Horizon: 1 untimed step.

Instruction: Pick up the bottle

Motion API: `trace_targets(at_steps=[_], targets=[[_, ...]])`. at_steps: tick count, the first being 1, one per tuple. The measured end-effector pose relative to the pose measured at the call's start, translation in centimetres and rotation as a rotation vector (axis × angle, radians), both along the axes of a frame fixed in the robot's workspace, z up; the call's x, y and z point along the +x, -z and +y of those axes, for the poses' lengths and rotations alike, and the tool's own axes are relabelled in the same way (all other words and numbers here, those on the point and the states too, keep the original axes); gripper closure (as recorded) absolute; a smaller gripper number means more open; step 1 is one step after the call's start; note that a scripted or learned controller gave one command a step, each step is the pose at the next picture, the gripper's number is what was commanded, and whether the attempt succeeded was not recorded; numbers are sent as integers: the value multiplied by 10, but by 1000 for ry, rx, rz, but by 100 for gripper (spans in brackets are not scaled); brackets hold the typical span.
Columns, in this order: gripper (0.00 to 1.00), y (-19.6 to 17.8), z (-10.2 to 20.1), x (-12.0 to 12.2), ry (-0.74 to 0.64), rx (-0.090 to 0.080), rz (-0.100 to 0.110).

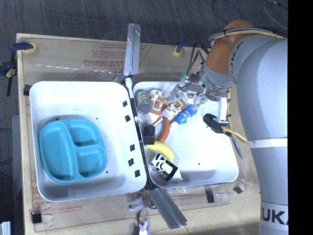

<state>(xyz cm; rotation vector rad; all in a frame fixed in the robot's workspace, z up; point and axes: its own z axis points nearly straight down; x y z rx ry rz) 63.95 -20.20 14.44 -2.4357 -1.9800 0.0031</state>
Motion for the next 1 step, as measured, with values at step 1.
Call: trace_targets(at_steps=[1], targets=[[0, 51, -3, -45, -120, -4, -6]])
